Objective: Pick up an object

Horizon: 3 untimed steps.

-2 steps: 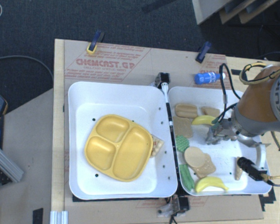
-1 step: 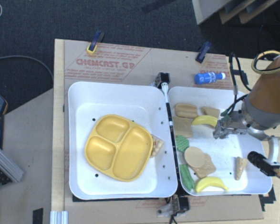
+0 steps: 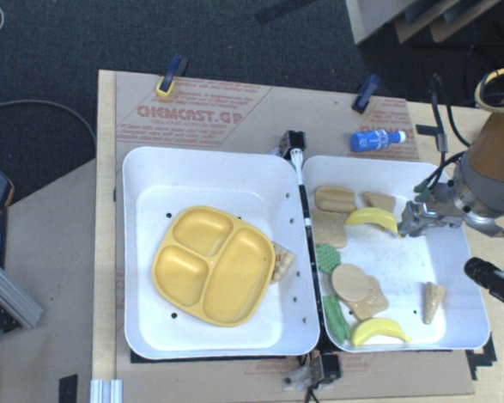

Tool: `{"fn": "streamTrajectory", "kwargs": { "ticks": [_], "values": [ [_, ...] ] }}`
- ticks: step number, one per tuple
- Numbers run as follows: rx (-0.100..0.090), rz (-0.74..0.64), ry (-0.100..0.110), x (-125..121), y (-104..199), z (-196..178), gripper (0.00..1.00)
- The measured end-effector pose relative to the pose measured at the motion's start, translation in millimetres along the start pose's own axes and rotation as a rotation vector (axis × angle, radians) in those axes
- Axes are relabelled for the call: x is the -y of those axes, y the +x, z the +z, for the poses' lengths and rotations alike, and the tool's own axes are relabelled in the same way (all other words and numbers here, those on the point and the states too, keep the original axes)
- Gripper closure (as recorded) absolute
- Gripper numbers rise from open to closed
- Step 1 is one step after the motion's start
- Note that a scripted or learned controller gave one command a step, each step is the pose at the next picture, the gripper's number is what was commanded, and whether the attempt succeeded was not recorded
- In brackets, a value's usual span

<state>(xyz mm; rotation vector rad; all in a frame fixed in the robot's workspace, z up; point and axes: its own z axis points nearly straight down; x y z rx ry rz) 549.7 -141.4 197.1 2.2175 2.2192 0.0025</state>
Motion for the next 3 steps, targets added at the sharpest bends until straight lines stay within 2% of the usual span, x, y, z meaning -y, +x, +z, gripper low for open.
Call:
{"fn": "streamTrajectory", "kwargs": {
  "ticks": [1,3],
  "values": [
    [0.000,0.000,-0.001,-1,0,-29,1.00],
    [-0.005,-0.005,0.007,14,113,-17,1.00]
  ]
}}
